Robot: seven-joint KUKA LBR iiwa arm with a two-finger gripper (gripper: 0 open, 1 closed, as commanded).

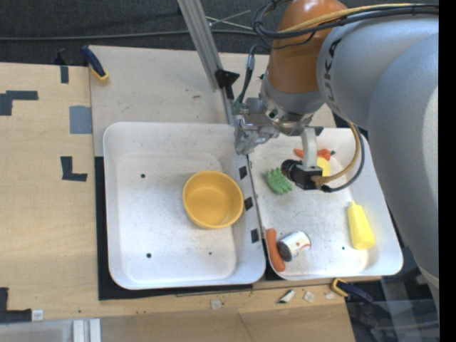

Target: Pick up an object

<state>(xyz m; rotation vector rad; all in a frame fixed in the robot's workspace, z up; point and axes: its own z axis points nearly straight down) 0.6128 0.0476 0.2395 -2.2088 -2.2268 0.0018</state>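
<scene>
Yellow, round and smooth-walled, a shallow plastic bowl [212, 199] is seen upright near the right side of the left white bin [128, 212], mouth up. The two-finger gripper [246, 140] is positioned over the divide between the bins; its finger state cannot be told.
</scene>
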